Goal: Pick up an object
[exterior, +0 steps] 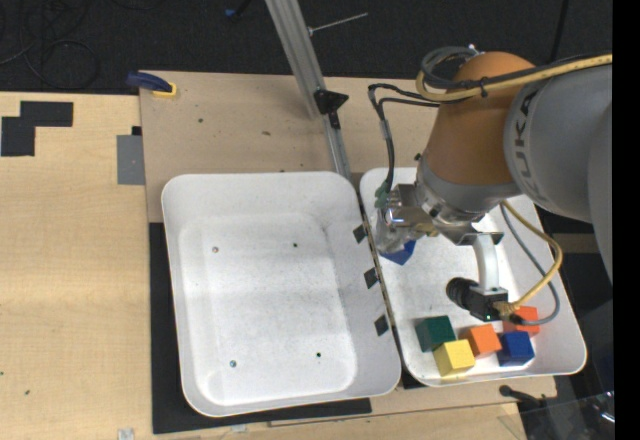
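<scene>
Aluminium rail (296,38) (slanted) beyond left bin (200,198).

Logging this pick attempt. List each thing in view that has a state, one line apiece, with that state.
gripper: low over the right bin's upper left, a blue object at its tip; a grip cannot be confirmed.
blue object: at the gripper's tip, by the bin's left wall.
green block: resting on the bin floor.
yellow block: resting, beside the green block.
orange block: resting.
blue block: resting.
right bin: holds the blocks.
</scene>
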You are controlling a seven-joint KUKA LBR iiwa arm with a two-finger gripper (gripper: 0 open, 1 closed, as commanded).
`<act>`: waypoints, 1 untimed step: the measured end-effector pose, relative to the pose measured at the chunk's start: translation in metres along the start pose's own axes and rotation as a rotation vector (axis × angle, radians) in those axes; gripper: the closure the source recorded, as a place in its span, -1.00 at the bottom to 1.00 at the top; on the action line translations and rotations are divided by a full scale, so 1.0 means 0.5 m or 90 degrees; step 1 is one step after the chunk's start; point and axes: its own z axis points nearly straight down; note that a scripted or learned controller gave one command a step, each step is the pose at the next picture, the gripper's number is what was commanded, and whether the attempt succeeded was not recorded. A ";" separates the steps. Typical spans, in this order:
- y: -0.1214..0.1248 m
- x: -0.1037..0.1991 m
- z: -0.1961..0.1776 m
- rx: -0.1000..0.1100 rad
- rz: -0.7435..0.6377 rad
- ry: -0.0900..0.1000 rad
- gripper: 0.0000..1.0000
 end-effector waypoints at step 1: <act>-0.043 0.081 -0.018 0.000 0.000 0.000 1.00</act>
